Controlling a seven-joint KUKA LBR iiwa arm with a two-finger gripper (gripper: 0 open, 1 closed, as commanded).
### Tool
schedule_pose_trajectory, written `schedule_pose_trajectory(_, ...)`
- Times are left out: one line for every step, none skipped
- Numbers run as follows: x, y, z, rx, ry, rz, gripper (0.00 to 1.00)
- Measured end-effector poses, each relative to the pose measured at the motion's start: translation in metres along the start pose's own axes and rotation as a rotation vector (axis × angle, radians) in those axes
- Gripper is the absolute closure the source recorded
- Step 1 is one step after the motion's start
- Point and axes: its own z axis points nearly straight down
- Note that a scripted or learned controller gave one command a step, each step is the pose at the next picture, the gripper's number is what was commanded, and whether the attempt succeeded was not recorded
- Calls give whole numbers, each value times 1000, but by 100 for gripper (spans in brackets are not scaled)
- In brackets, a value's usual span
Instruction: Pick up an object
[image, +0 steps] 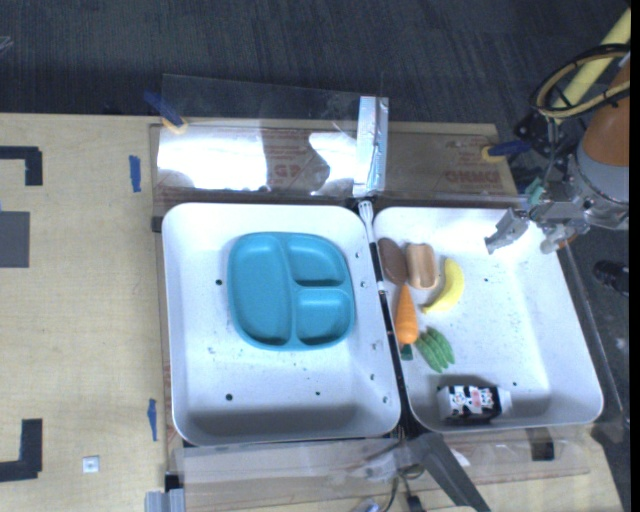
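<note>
I look down at a slant on a pale wooden counter (70, 330) that carries two shallow white bins side by side. My pincer (528, 231) hangs over the upper right corner of the right bin (540, 330), with my grey arm and its orange band reaching in from the right. The two fingers stand apart, one pointing left and one right, with nothing between them; the pincer is open and empty, and I judge it is parked high here before choosing something to pick.

The left bin (200, 390) holds a blue divided plate (293, 290), lying flat near its middle.

All the loose things crowd the left side of the right bin, against the wall shared with the left bin. At the top is a brown and tan piece (412, 264), perhaps a toy bread roll; I cannot tell for sure. Touching it on the right is a yellow banana (450, 287), curved. Just below lies an orange carrot (405, 318) with a green leafy top (436, 348), pointing down toward the front. Near the front wall, apart from the others, a small dark can (470, 400) with a white label lies on its side.

The can looks to me the easiest target, since it has free space around it. The clustered toys would be harder to take singly. All are well apart from my pincer.
</note>
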Motion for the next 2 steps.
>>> schedule_pose_trajectory(44,48,64,2,0,8,0)
schedule_pose_trajectory(44,49,50,-5,-3,7,100)
